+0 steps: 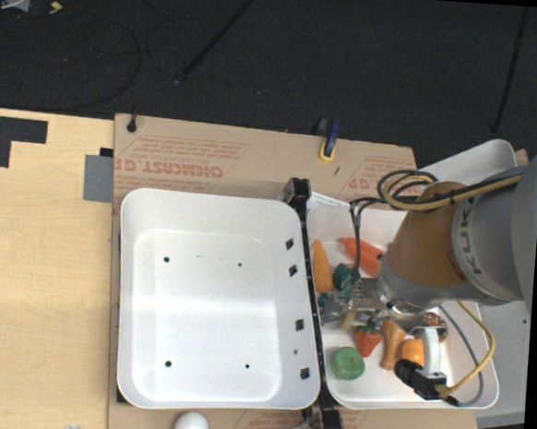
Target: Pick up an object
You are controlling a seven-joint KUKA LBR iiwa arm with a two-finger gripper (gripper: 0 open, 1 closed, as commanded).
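The gripper (358,310) is lowered into the right bin (477,387), among the objects near the bin's left wall. Whether its pincer is apart, together or clamped cannot be told; the wrist hides the tips.

Candidate objects in that bin: an orange carrot (322,265) against the left wall, a green round piece (347,363) toward the near rim, a red piece (367,339) beside the gripper.

Judgement: the grasp step is in hand. Next move calls for a secure closure, then a straight lift.

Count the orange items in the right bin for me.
4 visible: one by the divider, one near the far wall, two below the arm. More may be hidden.
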